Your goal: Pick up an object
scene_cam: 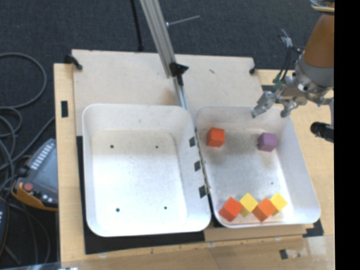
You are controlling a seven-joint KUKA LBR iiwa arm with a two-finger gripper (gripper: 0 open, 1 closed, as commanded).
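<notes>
Camera view: pincer [274, 108] spread open above purple cube [266, 142], arm cut off right.

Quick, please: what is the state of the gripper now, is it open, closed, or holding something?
Gripper: open, holding nothing, above the far edge of the right bin, near the purple block.

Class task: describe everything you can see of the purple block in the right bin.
The purple block is a small cube, matte and foam-like, with a lighter top face. It sits on the floor of the right bin near the far right wall, slightly turned, touching no other block. The end effector hangs above it, fingers spread, apart from it.
</notes>
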